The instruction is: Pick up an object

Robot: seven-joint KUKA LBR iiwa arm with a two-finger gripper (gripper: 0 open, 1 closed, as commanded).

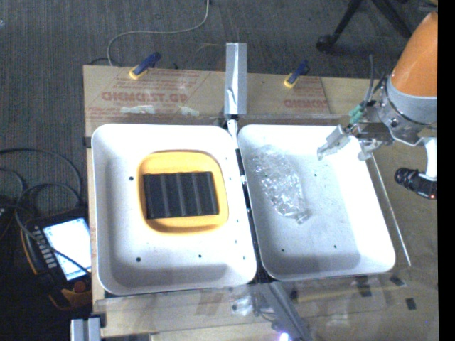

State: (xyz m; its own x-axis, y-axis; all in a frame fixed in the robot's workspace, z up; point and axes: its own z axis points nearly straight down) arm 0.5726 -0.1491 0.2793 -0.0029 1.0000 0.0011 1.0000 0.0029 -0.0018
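Fingers (346, 142) above right bin's (370, 254) far edge

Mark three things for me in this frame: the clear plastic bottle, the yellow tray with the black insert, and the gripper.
clear plastic bottle (279, 183): camera view, middle of its crumpled body.
yellow tray (185, 222): camera view, its near yellow rim.
gripper (346, 143): camera view, between its fingertips.
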